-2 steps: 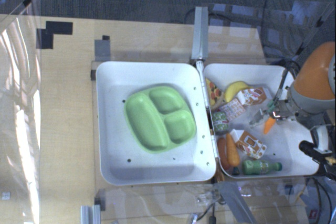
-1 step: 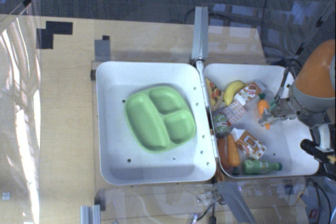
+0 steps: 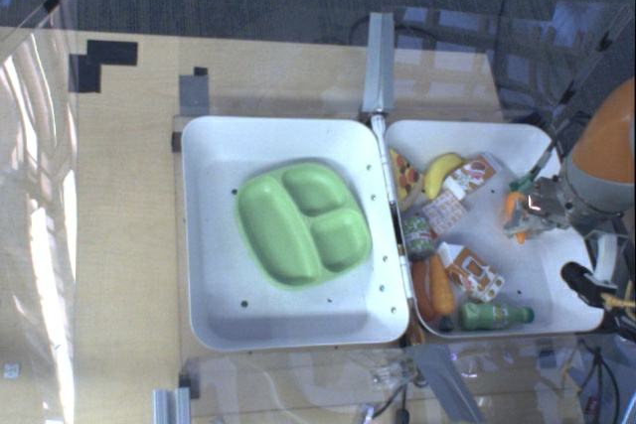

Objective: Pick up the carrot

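The long orange carrot [image 3: 438, 285] lies in the right shallow white bin [image 3: 497, 136], against its left wall near the front, just beside a small orange-and-white carton [image 3: 473, 275] and above a green plastic bottle [image 3: 494, 316] lying on its side. A yellow banana [image 3: 441, 173] rests further back. The metal two-finger gripper [image 3: 524, 210] sits low over the bin's right side, well apart from the carrot; how it stands cannot be told. A green three-compartment plate [image 3: 303, 222] occupies the left white bin [image 3: 214, 154].
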Motion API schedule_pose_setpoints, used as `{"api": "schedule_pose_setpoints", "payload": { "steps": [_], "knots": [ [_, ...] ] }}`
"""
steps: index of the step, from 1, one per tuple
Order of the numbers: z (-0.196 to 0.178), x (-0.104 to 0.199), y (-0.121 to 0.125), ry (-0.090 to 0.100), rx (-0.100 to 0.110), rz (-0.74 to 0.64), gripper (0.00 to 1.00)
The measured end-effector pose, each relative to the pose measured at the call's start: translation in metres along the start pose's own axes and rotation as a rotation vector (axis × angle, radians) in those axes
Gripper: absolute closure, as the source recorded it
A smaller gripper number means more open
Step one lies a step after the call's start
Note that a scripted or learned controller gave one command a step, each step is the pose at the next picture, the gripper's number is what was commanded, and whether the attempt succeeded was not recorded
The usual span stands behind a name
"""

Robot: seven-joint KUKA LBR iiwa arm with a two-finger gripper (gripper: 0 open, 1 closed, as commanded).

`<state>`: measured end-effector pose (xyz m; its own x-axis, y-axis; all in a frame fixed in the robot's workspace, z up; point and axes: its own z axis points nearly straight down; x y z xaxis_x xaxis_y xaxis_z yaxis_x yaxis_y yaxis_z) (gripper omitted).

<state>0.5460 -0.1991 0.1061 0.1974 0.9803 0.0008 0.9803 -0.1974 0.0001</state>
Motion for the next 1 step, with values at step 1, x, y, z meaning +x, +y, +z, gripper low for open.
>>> {"api": "schedule_pose_setpoints", "payload": {
  "steps": [1],
  "knots": [
    [-0.073, 0.0356, 0.0106, -0.001, 0.0, 0.128, 1.0]
  ]
}}
